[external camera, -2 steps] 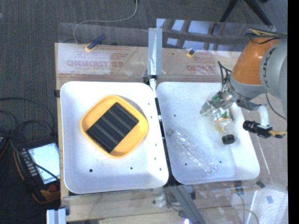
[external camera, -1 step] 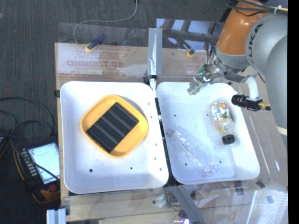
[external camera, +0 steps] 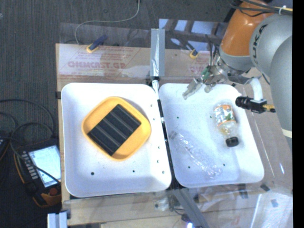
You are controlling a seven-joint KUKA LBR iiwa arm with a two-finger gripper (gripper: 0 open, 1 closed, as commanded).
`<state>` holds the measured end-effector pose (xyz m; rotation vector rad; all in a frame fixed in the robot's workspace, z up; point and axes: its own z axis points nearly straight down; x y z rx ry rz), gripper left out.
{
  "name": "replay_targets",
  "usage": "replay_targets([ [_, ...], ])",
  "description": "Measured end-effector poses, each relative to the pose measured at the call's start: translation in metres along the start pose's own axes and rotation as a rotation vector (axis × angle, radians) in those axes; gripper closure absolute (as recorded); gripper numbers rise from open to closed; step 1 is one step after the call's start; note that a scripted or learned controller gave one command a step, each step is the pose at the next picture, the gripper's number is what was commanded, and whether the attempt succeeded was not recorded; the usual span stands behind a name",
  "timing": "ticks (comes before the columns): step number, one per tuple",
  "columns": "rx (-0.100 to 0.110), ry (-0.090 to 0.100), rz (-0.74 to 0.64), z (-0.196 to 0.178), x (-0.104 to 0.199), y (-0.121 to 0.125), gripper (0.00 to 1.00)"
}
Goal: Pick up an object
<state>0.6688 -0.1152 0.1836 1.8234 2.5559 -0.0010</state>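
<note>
Crinkled clear wrap nr front rim, bottle mid right bin.

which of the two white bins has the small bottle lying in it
The right bin, the one nearer the arm. The bottle lies on its side there, black cap toward the front, while the left bin holds a yellow dish.

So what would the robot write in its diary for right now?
gripper: over right bin far edge, holding nothing | bottle: lying in right bin | yellow dish: left bin
</note>
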Motion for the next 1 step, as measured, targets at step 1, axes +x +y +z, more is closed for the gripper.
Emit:
replay_targets([
  [1, -0.005, 0.005, -0.041, 0.0566, -0.0438, -0.0415, 0.00],
])
